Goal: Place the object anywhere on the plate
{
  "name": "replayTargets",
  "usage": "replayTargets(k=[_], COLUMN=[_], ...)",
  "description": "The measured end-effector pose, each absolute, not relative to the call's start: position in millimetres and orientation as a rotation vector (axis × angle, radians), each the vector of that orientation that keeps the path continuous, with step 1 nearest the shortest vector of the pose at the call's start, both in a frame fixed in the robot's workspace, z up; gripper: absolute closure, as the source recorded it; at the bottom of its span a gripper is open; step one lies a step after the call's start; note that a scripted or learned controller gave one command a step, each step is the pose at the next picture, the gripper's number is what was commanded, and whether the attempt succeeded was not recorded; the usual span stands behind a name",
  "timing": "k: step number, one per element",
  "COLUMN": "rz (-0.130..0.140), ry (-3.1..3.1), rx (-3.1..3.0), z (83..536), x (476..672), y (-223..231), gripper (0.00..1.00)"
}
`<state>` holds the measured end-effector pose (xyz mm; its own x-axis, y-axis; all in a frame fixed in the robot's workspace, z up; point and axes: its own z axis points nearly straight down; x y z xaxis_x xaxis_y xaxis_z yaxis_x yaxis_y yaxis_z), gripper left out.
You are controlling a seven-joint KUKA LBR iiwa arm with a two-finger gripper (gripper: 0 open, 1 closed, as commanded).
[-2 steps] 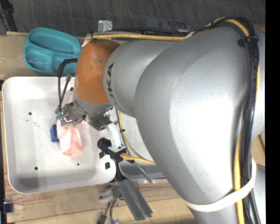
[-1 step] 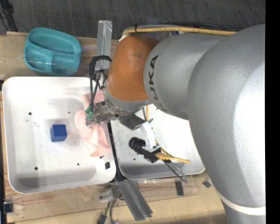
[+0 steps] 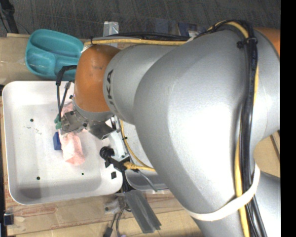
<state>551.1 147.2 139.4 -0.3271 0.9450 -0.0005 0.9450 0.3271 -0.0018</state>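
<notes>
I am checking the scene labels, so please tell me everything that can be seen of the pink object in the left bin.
The pink object is a small pale pink piece with an uneven, mottled surface; its material cannot be told. It lies flat on the floor of the left white bin, toward that bin's right side, elongated roughly from top to bottom of the view. A small blue piece sits against its left edge. The gripper is directly above its upper end, hiding part of it, so contact there cannot be judged.

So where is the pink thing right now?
The pink thing lies in the left white bin, toward its right side, just below the end effector and right beside a small blue object.
</notes>
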Motion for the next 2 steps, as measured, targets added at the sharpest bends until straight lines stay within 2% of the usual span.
replayTargets(k=[1,2], rz=[0.006,0.003], ry=[-2.511,-2.492], rx=[-1.883,-1.909], z=[163.5,191.1], x=[498.0,540.7], y=[125.5,95.4], gripper=[1.00,1.00])
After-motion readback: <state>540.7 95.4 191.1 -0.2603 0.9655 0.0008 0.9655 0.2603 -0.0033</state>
